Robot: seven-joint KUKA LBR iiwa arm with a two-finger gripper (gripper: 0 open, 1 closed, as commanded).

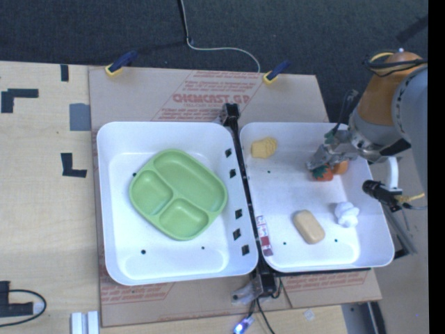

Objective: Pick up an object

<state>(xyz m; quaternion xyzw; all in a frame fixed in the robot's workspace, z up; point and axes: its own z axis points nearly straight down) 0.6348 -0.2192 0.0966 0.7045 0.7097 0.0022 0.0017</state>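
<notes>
Orange-and-green toy object (324, 172) sits at the right bin's (368, 256) far right, under our gripper (327, 160); whether it is gripped we cannot tell. We judge it light, small, slippery: pinch across its middle.

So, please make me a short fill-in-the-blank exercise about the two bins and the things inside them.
1. The green divided plate lies in the ____ bin.
2. The gripper is over the ____ bin.
3. The small white object lies to the ____ of the tan oval object.

Missing words: left; right; right
</notes>
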